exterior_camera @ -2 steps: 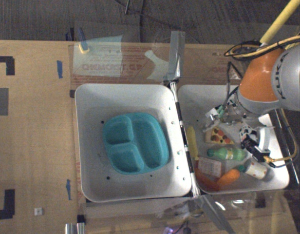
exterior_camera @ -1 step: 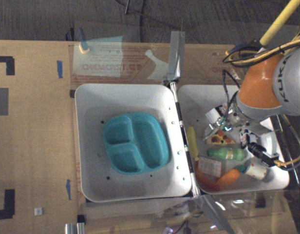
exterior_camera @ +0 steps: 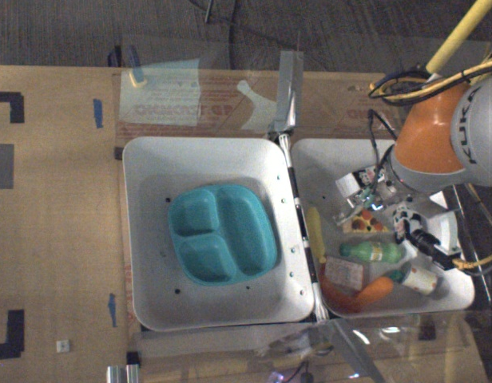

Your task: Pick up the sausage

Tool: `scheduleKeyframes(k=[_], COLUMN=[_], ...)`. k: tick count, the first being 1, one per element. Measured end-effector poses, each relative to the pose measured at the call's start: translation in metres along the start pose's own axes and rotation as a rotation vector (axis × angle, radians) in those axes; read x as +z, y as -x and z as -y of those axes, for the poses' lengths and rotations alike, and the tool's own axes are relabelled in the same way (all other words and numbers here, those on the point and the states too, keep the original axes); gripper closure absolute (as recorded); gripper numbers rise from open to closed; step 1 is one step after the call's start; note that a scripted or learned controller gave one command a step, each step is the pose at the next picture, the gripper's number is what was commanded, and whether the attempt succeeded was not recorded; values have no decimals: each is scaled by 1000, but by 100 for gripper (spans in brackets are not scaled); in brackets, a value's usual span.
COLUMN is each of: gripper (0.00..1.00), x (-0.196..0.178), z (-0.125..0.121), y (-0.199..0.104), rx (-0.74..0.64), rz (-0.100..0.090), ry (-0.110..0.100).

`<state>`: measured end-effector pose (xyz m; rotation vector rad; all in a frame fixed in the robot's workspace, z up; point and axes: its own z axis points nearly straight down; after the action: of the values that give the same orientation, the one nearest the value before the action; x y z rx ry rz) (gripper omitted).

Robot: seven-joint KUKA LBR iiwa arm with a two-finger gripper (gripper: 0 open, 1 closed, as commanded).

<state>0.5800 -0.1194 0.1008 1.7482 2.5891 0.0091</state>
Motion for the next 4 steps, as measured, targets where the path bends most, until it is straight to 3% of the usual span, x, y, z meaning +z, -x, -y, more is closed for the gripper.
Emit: scheduleKeyframes(k=[1, 2, 3, 4], gripper=[100, 100, 100, 100], x=[13, -159, -30, -85], z=[-47, -89, -91, -131], y=[65, 23, 11, -112], rx=[227, 107, -153, 1], rz=[-34, -7, -11, -10], ry=[-47, -11, -11, -10])
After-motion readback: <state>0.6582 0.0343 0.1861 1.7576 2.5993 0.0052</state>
